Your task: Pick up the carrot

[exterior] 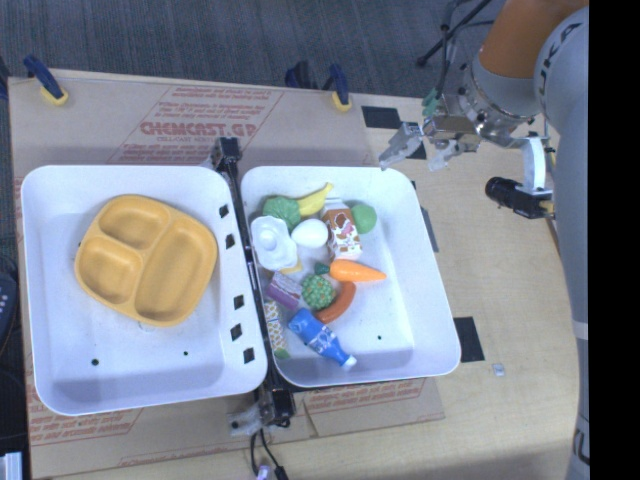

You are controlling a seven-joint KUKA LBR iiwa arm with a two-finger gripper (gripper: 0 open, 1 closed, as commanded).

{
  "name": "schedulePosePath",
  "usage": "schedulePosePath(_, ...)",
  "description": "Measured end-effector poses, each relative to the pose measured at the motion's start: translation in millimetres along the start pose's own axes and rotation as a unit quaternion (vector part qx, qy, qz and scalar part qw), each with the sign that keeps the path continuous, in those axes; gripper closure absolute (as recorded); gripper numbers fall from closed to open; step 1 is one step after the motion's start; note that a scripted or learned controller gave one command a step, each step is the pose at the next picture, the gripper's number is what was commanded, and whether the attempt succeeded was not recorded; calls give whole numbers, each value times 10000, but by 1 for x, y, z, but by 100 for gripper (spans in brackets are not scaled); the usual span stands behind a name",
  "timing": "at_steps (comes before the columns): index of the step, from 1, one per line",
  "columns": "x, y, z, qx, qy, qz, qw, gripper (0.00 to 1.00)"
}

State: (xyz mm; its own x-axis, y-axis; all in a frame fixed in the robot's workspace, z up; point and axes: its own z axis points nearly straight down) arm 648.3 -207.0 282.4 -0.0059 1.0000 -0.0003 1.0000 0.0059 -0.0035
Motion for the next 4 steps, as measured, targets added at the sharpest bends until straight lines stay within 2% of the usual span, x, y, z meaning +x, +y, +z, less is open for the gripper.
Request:
schedulePosePath(1,-3,-87,98,15,9,305,9995,0)
schedulePosePath(2,54,-114,187,-49,-1,463,9989,0)
schedulePosePath(3,54,-114,177,-38,7,436,9990,100)
schedulePosePath(4,35,-149,71,-12,4,655,9979,100)
